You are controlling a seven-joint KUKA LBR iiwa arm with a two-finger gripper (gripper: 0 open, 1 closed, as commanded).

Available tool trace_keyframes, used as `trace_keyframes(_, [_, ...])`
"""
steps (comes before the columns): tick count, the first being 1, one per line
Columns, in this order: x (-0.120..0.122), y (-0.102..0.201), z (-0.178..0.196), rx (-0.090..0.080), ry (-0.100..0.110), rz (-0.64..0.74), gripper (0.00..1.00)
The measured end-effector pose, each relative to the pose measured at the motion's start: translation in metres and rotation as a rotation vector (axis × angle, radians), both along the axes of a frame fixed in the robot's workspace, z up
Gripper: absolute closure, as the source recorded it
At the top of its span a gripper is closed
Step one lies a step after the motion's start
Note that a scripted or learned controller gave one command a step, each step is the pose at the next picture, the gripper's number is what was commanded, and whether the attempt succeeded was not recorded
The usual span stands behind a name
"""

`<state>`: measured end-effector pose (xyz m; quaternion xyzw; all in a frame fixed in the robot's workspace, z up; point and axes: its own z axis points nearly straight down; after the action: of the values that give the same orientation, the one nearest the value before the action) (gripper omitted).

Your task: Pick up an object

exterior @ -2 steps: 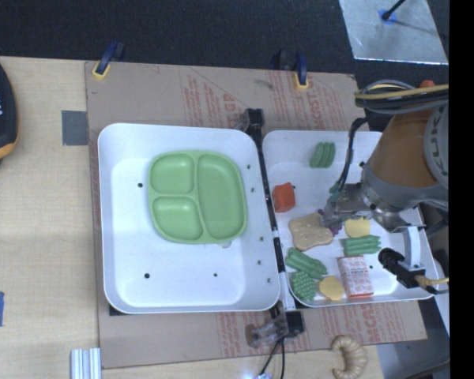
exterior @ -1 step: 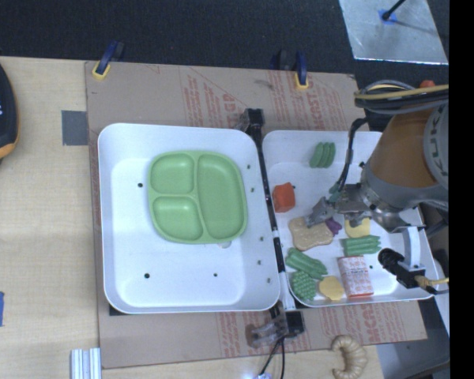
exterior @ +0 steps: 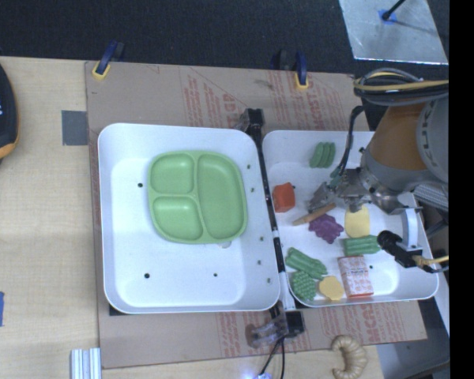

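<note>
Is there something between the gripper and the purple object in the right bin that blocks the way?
Nothing visible does. The gripper hangs just above and left of the purple object, with bare bin floor between them. A brown stick lies close on the left, and a yellow block on the right.

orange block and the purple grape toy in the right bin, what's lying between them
In the camera view, a tan stick-like piece lies slantwise between the orange block and the purple grape toy, on the right bin's white floor.
</note>
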<state>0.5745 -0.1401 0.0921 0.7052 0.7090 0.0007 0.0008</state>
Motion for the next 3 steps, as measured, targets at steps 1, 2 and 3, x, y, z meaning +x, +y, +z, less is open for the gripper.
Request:
trace_keyframes(1, [-0.002,0.000,0.011,0.001,0.005,0.001,1.00])
trace_keyframes(2, [-0.002,0.000,0.010,0.000,0.006,0.001,0.00])
trace_keyframes(3, [0.086,0.023,0.001,0.000,-0.004,0.002,0.00])
